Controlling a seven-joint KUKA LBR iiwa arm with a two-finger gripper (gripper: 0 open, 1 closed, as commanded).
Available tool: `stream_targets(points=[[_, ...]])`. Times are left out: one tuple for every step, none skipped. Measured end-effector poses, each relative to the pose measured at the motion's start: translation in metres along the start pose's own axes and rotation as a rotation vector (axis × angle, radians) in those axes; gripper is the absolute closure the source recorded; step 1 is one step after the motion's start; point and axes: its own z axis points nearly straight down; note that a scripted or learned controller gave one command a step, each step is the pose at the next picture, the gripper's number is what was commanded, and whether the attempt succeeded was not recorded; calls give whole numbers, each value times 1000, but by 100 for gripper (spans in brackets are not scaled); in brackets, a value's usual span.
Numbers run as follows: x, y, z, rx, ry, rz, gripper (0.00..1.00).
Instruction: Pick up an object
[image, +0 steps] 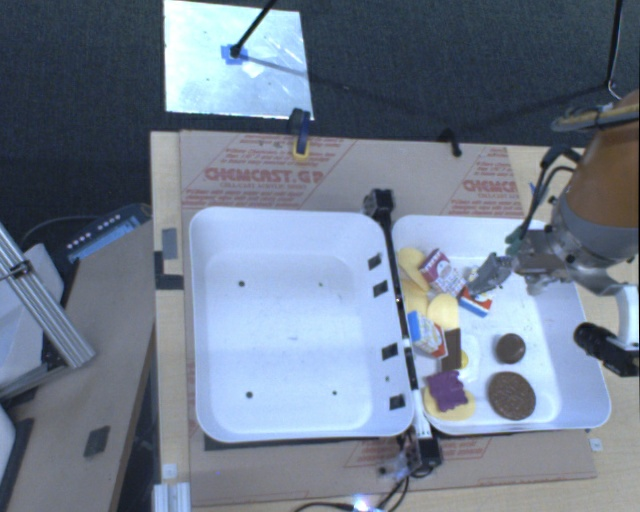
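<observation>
Reaching in from the right, the grey arm is holding its pincer (487, 274) low over the right bin (575, 400), just above a small red, white and blue packet (476, 303). Whether its fingers are parted or closed I cannot tell — they are blurring into the packet. Left of the pincer, a red-and-white packet (436, 268) is lying on yellow pieces (414, 268). Below the pincer, two brown round cookies — a small one (510, 348) and a larger one (511, 395) — are resting, with a purple block (447, 386) to their left. The left bin (290, 325) is sitting beside it on the worktop (90, 330).
</observation>
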Motion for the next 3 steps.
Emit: stream_targets(points=[[24,-39,91,11,3,1,0],[-6,-39,163,8,0,5,0],[-4,-36,149,0,0,1,100]])
